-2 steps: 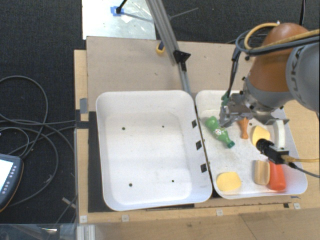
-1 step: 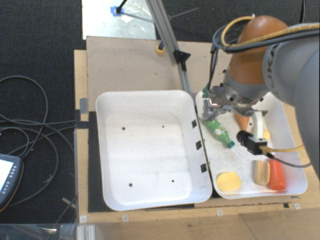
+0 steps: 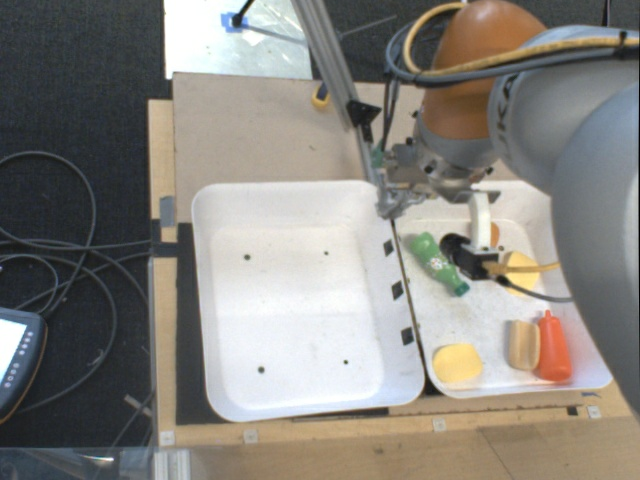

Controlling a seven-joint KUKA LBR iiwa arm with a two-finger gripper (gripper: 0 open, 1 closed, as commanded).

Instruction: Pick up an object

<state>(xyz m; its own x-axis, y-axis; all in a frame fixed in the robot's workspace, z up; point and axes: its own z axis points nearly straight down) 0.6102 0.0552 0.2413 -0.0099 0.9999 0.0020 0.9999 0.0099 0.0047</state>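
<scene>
Floor (image 3: 80, 68): dark carpet around the bench, with loose black cables (image 3: 60, 258) looping at the left and the corner of a screen (image 3: 12, 353) at the left edge
Worktop (image 3: 250, 128): brown board carrying two shallow white bins side by side
Far background: a pale sheet (image 3: 215, 28) on the floor beyond the board, with a grey pole (image 3: 325, 48) slanting down across it towards the bins
Left bin (image 3: 290, 298): white, speckled, with four small dark dots on its bottom
Right bin (image 3: 480, 318): touches the left bin along a shared ridge and holds all the loose things
Arm (image 3: 580, 138): large and grey, coming in from the right, with the orange band (image 3: 475, 43) high above the wrist
Gripper (image 3: 388, 206): low at the far end of the ridge between the two bins
Jaws: cannot tell whether they are wide or narrow from this angle
Green bottle (image 3: 438, 263): lies on its side in the right bin, slanted, near the gripper but apart from it
Yellow disc (image 3: 458, 364): flat in the near left corner of the right bin
Bun (image 3: 521, 344): near the front of the right bin, just beside the red bottle
Red bottle (image 3: 553, 348): lies touching the bun on its right
Yellow wedge (image 3: 520, 270): further back in the right bin, right of the green bottle
</scene>
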